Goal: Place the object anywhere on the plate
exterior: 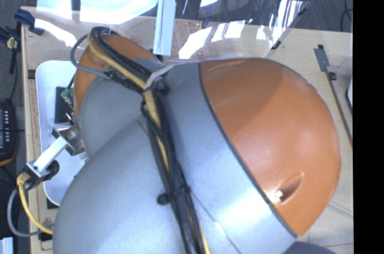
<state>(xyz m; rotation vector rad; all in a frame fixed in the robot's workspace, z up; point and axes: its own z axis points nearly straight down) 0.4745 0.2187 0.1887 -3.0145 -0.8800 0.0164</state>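
Reaching arm: the grey arm [198, 187] is seen stretched across from the right, with its orange band [264, 127] close under the camera and most of the bench [300, 48] covered by it.
Cable run: a black and yellow cable bundle [163, 145] is carried along the arm toward the wrist.
Left bin: the white rim of the left bin [43, 75] is seen at the left, and the wrist end is placed over it.
Gripper: the gripper [69, 137] is glimpsed as a bit of metal hardware at the arm's tip; whether it is open, closed or gripping cannot be told.
Object: a small dark item with a green edge [62, 104] is seen just beside the wrist, inside the bin. Whether it is the task's thing or part of the tool cannot be told.
Plate: hidden under the arm, so its place cannot be told.
Step in hand: judged to be a reach over the left bin, either a pick or a carry; progress cannot be judged.
Doing it well: a secure grasp should be confirmed before any travel. The load should be kept low and level, brought over the plate's middle, and released only once support is felt.
Risk: a slipped load or a drop off the plate's edge is to be guarded against.
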